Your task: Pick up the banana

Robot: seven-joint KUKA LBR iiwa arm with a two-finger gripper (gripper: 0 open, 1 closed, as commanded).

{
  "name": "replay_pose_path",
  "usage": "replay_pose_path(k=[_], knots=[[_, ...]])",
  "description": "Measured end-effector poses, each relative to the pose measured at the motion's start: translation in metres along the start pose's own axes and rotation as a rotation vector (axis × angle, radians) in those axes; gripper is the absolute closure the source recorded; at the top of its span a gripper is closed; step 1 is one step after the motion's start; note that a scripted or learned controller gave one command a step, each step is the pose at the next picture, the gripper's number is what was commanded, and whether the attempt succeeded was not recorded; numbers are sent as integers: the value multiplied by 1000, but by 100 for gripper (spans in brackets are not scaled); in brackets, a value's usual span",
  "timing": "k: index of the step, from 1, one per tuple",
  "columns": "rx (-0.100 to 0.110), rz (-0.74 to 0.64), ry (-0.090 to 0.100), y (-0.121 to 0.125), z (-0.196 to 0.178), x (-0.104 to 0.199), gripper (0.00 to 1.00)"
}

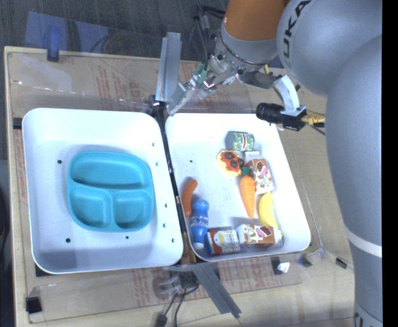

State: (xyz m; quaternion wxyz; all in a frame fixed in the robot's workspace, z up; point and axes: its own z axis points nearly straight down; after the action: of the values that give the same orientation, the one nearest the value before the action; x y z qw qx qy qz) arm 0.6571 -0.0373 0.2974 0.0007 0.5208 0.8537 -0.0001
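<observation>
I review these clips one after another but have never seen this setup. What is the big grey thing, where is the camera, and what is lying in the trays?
The grey machine with the orange band is a robot arm reaching in from the right. One fixed camera looks down at a slant on a bench with two white bins. The left bin holds a blue divided tray. The right bin holds toy groceries: the banana it should pick up, a carrot, a blue bottle, a small can and cartons. Its claw sits above the bins' far edge, away from the banana.
</observation>
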Motion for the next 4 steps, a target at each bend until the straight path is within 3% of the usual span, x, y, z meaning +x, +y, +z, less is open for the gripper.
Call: replay_pose_path(k=[1, 2, 3, 4], knots=[[1, 0, 1, 0, 1, 0, 0], [4, 195, 2, -26, 87, -48, 0], [3, 109, 2, -75, 207, -133, 0], [3, 105, 2, -74, 196, -133, 100]])
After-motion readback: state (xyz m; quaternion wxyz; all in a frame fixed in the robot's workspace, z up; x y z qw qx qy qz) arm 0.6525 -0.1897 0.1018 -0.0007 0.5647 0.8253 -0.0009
